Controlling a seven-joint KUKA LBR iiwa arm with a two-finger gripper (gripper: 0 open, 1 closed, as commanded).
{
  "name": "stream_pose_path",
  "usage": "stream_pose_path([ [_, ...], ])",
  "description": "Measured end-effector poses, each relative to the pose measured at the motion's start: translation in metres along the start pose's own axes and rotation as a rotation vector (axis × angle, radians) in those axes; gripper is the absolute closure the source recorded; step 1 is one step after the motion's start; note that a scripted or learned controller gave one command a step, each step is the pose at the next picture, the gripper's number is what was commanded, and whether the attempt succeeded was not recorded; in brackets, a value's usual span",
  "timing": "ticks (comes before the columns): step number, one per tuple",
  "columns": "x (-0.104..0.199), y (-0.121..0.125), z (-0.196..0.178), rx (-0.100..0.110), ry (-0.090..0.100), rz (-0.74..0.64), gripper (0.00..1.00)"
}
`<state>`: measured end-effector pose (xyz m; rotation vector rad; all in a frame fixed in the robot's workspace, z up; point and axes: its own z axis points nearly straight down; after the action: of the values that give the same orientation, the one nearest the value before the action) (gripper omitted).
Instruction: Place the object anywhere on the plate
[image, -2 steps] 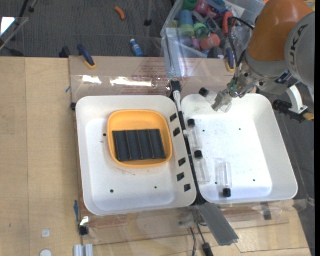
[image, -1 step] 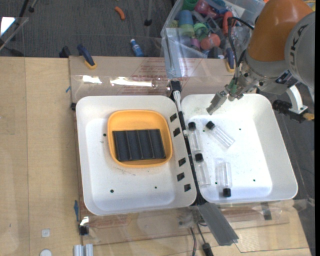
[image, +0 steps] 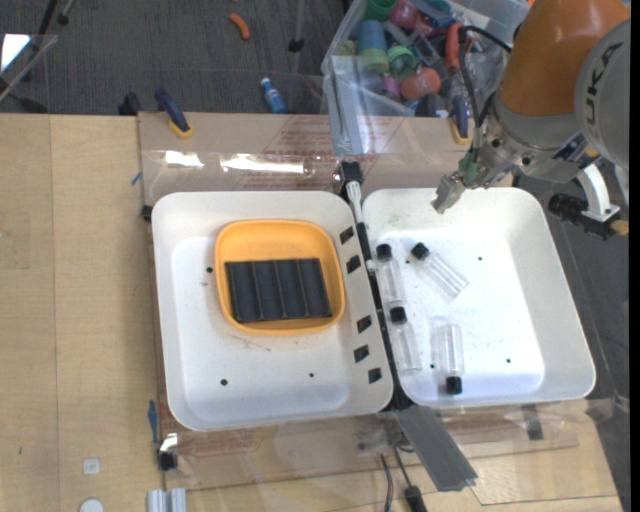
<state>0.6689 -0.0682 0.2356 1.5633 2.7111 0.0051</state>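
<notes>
Four clear vials (image: 440, 271) lie faint against the right bin (image: 520, 300).

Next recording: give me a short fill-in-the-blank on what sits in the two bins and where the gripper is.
1. The orange plate lies in the ____ bin.
2. A ____ ridged block lies on the plate.
3. The clear vials, such as one with its black cap nearest the camera, lie in the ____ bin.
4. The gripper hangs over the ____ edge of the right bin.

Missing words: left; black; right; far
</notes>
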Motion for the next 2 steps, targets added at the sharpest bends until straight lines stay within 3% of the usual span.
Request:
stream_pose_path([
  [1,-0.051,-0.033,-0.126,0.002,0.003,-0.155,1.0],
  [2,-0.106,-0.068,-0.186,0.001,0.001,-0.458,1.0],
])
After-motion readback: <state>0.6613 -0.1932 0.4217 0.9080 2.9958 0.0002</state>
